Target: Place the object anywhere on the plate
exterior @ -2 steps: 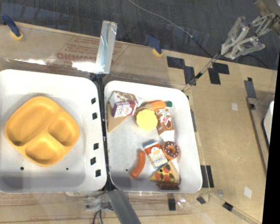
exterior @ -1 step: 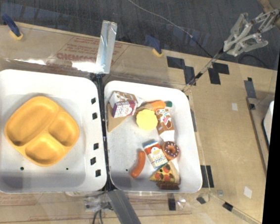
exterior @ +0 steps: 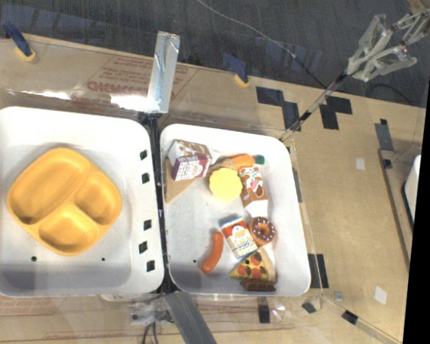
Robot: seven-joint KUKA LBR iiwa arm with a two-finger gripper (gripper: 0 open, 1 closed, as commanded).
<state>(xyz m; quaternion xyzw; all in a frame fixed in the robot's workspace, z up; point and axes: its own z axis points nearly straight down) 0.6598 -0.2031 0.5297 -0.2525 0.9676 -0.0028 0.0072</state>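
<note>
Plate (exterior: 64,200), yellow and sectioned, lies centred in our left bin (exterior: 4,145), white floor showing on all sides. We see toy foods crowding the right bin (exterior: 294,221): milk carton (exterior: 188,162), sausage (exterior: 213,252), pizza slice (exterior: 254,269). Claw (exterior: 382,46) hangs top right over the worktop (exterior: 347,219); whether it is open, we cannot tell.

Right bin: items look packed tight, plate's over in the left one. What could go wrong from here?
1. The toys in the right bin touch or overlap: the yellow disc lies against the carton, so a pick may drag or grab a neighbour.
2. The pizza slice and sausage lie near the bin's front wall, leaving the hand little room.
3. The plate lies across the divider, so a weak grasp could drop mid-transfer.
</note>
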